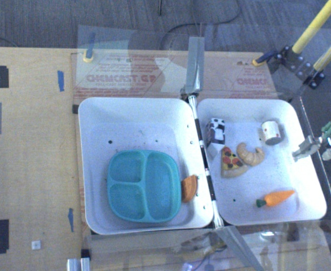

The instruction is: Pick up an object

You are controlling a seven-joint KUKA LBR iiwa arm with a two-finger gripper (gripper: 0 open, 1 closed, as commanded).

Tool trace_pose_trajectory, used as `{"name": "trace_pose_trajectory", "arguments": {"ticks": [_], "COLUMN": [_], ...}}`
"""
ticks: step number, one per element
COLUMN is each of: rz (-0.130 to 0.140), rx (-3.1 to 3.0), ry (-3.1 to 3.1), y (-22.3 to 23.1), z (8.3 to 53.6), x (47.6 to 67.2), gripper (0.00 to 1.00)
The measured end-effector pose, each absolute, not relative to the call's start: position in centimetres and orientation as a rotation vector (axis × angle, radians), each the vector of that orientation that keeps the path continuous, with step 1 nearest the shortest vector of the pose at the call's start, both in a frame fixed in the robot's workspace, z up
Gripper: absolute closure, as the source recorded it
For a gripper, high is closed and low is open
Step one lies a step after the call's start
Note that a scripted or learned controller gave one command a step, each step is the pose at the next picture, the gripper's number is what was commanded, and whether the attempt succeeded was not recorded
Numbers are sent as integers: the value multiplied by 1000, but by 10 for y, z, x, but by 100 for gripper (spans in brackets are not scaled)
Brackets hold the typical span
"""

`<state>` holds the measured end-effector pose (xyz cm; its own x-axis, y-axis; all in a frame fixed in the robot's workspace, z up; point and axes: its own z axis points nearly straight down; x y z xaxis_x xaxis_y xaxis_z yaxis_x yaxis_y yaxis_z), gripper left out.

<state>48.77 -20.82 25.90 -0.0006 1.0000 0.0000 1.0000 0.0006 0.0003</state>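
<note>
Objects for picking lie in both bins, most in the right one. Desk (pixel 30 151): pale wood, marked with black tape corners and short blue tape strips, carrying two white bins side by side with their inner rims touching. Left bin (pixel 131 117): holds a teal divided plate (pixel 144 186) with three compartments, lying flat in the near half of the bin. An orange-brown food piece (pixel 189 188) lies just beside the plate's right edge, close to the bin's right wall. Right bin (pixel 300 208): holds five small items, all resting on the floor of the bin. An orange carrot (pixel 278 197) with a green end lies near the front, apart from the rest. A pizza slice (pixel 231 162) lies at centre-left, with a tan croissant (pixel 251 154) touching its right side. A black-and-white block (pixel 216 131) sits against the left wall, just behind the pizza slice. A small silver cylinder (pixel 270 132) lies on its side towards the back, apart from the croissant. Hand (pixel 309 149): a grey metal part reaches in over the right bin's right rim, with green-tinted parts behind it at the edge of the view. It is well apart from the carrot and near the cylinder, and nothing is seen in its grasp. Whether it is open or closed cannot be told.
</note>
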Motion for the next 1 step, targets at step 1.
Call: {"name": "trace_pose_trajectory", "arguments": {"ticks": [1], "rz": [3], "rx": [2186], "ry": [2260], "y": [-220], "z": [113], "x": [561], "gripper": [0]}}
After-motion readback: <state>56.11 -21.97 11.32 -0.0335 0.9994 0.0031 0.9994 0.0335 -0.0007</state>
